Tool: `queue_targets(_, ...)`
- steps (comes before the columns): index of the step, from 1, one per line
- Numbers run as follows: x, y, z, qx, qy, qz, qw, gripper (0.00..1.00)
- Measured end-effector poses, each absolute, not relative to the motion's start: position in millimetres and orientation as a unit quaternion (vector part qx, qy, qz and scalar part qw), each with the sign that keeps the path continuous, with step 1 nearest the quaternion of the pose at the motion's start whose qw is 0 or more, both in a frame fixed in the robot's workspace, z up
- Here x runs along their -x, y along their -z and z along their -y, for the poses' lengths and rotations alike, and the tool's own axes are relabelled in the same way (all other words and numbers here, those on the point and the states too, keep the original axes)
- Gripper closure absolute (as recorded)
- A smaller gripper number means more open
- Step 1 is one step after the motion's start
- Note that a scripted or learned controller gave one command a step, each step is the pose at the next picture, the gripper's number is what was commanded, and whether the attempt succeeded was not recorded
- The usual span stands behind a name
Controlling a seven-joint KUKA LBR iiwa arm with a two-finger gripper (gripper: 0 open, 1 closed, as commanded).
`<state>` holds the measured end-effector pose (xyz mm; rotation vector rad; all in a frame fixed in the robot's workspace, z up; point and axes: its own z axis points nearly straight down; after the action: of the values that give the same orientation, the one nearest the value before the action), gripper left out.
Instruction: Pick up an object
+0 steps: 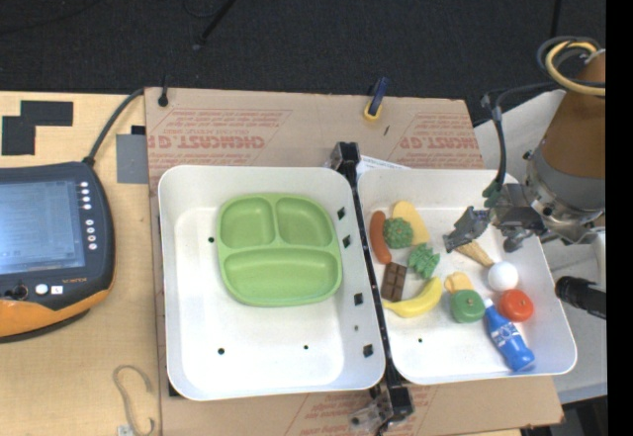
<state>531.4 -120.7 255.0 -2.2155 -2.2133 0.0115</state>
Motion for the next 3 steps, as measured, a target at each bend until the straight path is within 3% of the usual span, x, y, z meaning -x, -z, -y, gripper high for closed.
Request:
queue_targets(1,-533.3,-260,121,0.707,-0.0005,0.707,0.001,0.0)
queue_targets(3,-534.3,-143,131,0.707,-0.0027,0.707,0.005,0.0)
